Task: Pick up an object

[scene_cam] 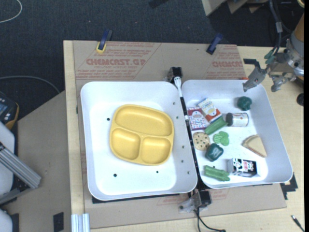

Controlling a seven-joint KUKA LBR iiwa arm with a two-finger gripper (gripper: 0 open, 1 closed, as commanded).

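Observation:
My gripper (264,84) hangs above the far right corner of the right bin (280,144), fingers spread open with nothing between them. Below it in the bin lie several small items. Nearest is a dark green round piece (244,102), then a small can (238,119) and a green cucumber (216,125). A small carton (207,108) and a red packet (195,119) lie by the bin's left wall. Toward the front are a cookie (201,139), a light green piece (221,138), a dark green pepper (214,152), a sandwich wedge (254,145), a black-and-white box (244,166) and green beans (216,173).
The left bin (91,129) holds a yellow divided plate (141,134). Both bins rest on a cardboard sheet (145,59) fixed with clamps at the back. A black divider (183,115) runs between the bins.

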